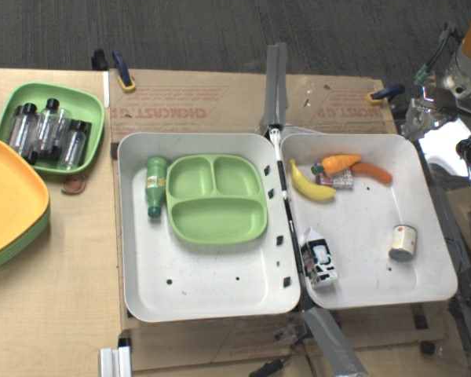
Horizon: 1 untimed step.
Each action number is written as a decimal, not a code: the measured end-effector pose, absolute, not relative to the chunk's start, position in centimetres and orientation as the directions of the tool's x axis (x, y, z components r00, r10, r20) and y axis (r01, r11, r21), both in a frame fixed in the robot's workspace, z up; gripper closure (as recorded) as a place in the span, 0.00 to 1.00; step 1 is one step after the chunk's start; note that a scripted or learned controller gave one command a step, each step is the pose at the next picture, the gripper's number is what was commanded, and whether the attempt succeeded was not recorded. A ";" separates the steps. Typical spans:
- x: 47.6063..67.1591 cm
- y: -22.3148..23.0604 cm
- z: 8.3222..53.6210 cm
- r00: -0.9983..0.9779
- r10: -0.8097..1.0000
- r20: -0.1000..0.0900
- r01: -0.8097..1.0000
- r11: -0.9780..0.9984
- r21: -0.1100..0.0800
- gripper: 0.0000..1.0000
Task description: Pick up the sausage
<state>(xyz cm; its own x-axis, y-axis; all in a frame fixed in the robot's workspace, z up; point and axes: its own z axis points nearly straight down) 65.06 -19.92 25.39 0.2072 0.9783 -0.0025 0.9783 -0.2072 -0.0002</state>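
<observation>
The sausage (374,173), a reddish-orange link, lies in the far part of the right bin (432,289). Its left end sits close to an orange carrot (337,163). The gripper (424,112) hangs at the end of the arm by the right bin's far right corner. It is up and to the right of the sausage and apart from it. Nothing shows held in it.
A banana (308,184) and a small packet (335,181) lie just left of the sausage. A can (403,243) and a black-and-white carton (319,261) are nearer the front. The left bin (141,289) holds a green divided plate (216,197) and a green bottle (155,184).
</observation>
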 end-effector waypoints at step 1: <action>63.1 -20.2 37.0 0.665 0.747 -0.004 0.747 -0.665 -0.002 1.00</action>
<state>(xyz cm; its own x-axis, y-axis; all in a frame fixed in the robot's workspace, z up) 63.06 -20.21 37.03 0.6647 0.7471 -0.0037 0.7471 -0.6647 -0.0017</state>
